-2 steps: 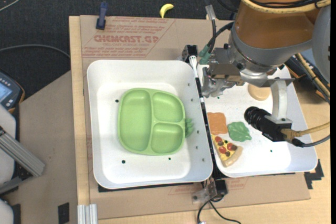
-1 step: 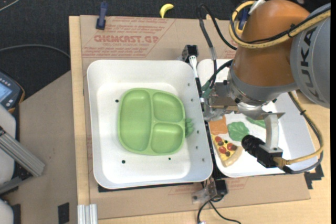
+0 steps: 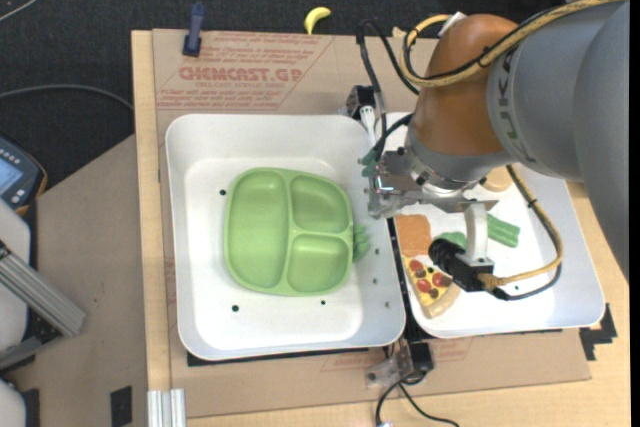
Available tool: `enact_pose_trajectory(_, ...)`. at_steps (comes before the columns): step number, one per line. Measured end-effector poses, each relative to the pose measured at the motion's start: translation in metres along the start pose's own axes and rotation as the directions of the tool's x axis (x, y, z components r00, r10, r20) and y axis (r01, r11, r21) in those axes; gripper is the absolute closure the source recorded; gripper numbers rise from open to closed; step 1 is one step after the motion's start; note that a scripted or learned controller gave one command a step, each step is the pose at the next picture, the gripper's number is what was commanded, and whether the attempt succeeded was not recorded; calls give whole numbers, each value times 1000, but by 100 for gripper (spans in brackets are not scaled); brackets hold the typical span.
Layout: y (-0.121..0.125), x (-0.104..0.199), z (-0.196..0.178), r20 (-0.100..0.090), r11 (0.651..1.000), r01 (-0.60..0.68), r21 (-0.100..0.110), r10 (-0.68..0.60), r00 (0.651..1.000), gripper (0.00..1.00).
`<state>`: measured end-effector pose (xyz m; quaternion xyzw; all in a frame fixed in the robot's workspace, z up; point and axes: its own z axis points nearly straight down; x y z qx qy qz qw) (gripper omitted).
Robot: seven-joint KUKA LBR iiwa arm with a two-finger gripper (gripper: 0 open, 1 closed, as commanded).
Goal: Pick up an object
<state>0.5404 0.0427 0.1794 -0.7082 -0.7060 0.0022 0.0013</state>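
Because the arm (image 3: 520, 85) reaches in over the right bin (image 3: 575, 310) and its wrist hides what is beneath, I cannot tell whether the end effector (image 3: 392, 190) is apart or together. Nothing can be seen clamped in it.

- End effector position: at the right bin's left edge, close to the wall shared with the left bin (image 3: 190, 215). This probably places it for a loose item at that edge.
- Pick candidates, all in the right bin:
  - The tan slab (image 3: 414, 233) lies flat just beside the end effector and is the nearest target.
  - The pizza slice (image 3: 430, 283) lies flat near the bin's front-left corner, touching or just beside the slab.
  - The green stick (image 3: 503, 233) lies toward the bin's middle, partly under the arm.
- Left bin: the green plate (image 3: 290, 231) sits in the centre. It is wide and shallow, so a two-finger grasp could only take it by the rim, which makes it a poor choice.
- A small green scrap (image 3: 360, 241) sits at the plate's right rim. It may be a leaf-shaped toy, but it is too small to say.
- Both bins sit side by side on the worktop (image 3: 250, 80), within one reach of the arm.

Judgement: pick not yet made. The risk is that flat items give little to grip.
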Motion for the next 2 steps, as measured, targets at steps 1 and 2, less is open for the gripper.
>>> enact_pose_trajectory(1, -53, -79, -150, 1, 1000, -6, -19, 6, 1000, 100)
enact_pose_trajectory(2, -31, -119, 1, -2, 1000, -2, 1, 2, 1000, 100)
